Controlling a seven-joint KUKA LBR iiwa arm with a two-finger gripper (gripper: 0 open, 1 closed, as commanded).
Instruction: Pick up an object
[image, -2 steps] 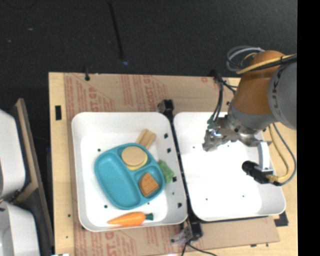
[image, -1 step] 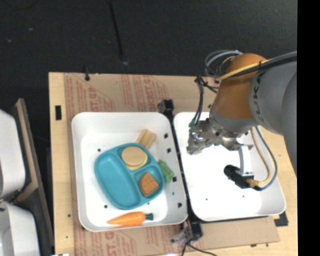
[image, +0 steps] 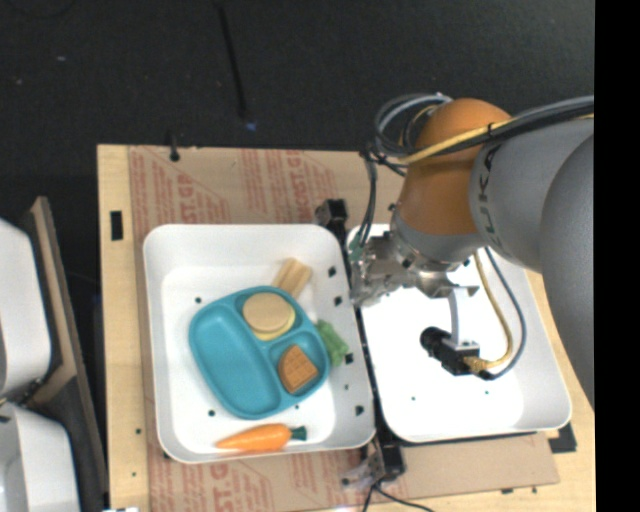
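Fingers of the gripper (image: 372, 278) are tucked under the grey wrist, over the seam between the two bins, so I cannot tell whether they are apart or together, and nothing can be seen held there. All the candidates lie in the left bin (image: 160, 290), just beside the gripper. A blue divided tray (image: 235, 365) sits in its middle, holding a round tan disc (image: 270, 312) in its upper compartment and a brown waffle-like piece (image: 298, 368) in its lower right one; the large left compartment looks bare. A pale wooden block (image: 293, 275) rests against the tray's upper edge, a small green piece (image: 333, 345) lies by its right edge, and an orange toy carrot (image: 262, 437) lies along the bin's front wall, apart from the tray. These look like light, stiff toy pieces, probably smooth enough to slip. The block seems the kindest pick: squarish, nearest the gripper, best pinched across its narrow sides. The carrot would want a grip across its thick middle, though the wall crowds it. The tray itself looks too broad, save by its rim. The right bin (image: 520, 410) shows bare white floor beneath the arm's looping cables, all on the desk (image: 230, 185).
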